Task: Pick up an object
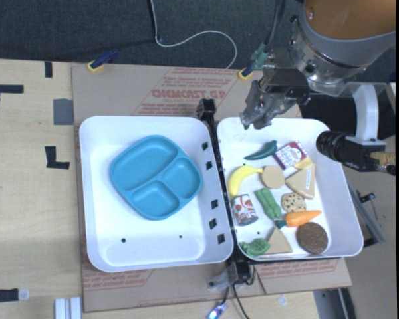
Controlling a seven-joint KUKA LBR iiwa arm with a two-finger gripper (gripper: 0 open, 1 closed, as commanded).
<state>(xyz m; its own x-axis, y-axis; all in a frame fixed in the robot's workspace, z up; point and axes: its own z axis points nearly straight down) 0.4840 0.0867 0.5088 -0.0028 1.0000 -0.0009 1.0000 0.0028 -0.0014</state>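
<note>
I am hanging my end effector point(256, 119) over the far-left corner of the right bin point(339, 198), and I cannot tell whether it is released or clenched; nothing is showing in it. Just below it the green pepper point(261, 151) is lying nearest, with the banana point(241, 177), the round cracker point(273, 177) and the purple packet point(289, 155) crowding beside it. Toward the near edge the cucumber point(268, 203), the can point(245, 209), the carrot point(300, 218) and the brown cookie point(312, 237) are packing in close.

I am judging the crowding as the main risk: pieces are touching, so a descent could be nudging a neighbour or closing on two at once. The bin's far wall and the divider point(216, 178) between bins are sitting close to me, leaving little room sideways. The left bin point(100, 198) is carrying only a blue plate point(156, 177), so open room is lying there and along the right bin's far-right stretch
</note>
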